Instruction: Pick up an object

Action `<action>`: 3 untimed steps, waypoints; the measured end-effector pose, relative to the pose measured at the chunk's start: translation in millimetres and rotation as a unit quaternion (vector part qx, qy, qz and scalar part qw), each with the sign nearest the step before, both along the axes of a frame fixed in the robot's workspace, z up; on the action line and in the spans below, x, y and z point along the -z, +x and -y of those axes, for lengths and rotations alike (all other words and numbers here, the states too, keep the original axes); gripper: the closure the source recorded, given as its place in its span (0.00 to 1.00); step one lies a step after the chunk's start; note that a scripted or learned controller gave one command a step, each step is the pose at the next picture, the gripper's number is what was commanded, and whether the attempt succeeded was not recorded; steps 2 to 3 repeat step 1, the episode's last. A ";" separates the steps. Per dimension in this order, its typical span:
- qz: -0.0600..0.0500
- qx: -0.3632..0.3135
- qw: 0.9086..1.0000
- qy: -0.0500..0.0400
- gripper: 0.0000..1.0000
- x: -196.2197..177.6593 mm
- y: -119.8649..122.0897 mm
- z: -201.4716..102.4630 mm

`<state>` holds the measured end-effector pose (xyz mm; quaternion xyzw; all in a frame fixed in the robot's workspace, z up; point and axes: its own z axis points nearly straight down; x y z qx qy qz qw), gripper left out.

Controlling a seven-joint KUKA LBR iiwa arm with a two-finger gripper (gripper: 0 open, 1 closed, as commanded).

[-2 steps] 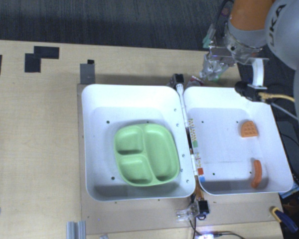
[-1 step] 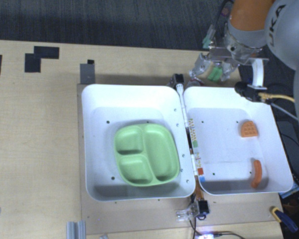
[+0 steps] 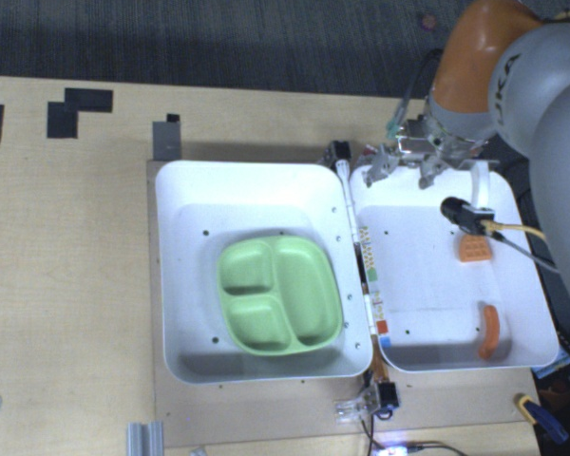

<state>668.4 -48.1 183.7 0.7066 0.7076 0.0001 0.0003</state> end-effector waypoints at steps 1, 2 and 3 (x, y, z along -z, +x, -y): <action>0.000 0.000 1.000 0.000 0.00 68.0 -2.6 38.9; 0.000 0.000 1.000 0.000 0.00 68.0 -2.6 38.9; 0.000 0.000 1.000 0.000 0.00 68.0 -2.6 38.9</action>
